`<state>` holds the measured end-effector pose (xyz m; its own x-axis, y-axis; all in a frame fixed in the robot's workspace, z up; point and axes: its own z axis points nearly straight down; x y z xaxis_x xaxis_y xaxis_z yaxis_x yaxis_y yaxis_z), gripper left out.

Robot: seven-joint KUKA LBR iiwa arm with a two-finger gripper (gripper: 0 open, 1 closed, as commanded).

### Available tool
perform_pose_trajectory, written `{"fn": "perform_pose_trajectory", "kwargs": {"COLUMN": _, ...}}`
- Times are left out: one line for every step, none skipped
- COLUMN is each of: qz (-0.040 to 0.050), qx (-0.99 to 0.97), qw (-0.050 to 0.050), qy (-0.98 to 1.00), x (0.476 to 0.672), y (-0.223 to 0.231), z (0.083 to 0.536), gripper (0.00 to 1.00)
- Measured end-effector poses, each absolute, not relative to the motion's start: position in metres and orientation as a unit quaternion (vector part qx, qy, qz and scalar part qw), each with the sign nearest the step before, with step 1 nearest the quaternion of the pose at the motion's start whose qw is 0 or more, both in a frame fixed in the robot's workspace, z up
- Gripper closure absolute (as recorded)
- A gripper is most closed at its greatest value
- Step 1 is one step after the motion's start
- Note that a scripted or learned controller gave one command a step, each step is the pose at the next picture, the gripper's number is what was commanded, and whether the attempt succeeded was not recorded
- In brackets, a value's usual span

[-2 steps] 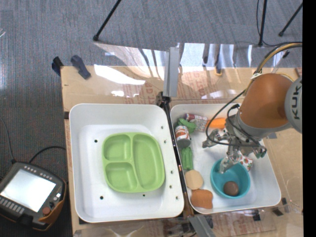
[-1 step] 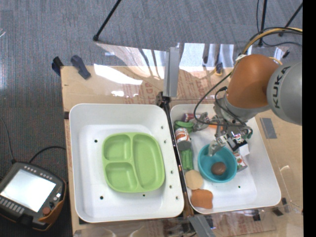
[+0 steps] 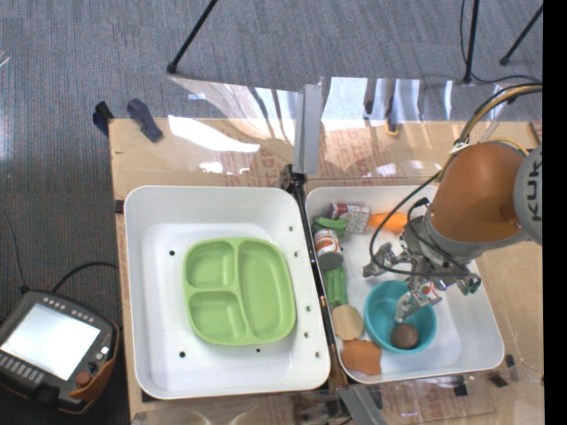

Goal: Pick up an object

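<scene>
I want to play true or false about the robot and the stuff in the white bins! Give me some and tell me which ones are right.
1. The green tray has three compartments. True.
2. The green tray lies in the right bin. False: it lies in the left bin.
3. A brown ball sits inside the teal bowl. True.
4. The gripper hangs over the left bin. False: it is above the teal bowl in the right bin.
5. The teal bowl is upside down. False: it stands open side up.
</scene>
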<state>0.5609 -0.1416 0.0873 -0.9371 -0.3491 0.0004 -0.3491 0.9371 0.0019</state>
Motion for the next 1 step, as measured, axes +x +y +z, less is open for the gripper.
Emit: {"fn": "perform_pose_trajectory", "kwargs": {"qz": -0.0011, "qx": 0.243, "qw": 0.000, "qy": -0.970, "x": 0.5307, "y": -0.1841, "z": 0.0874, "gripper": 0.00}}
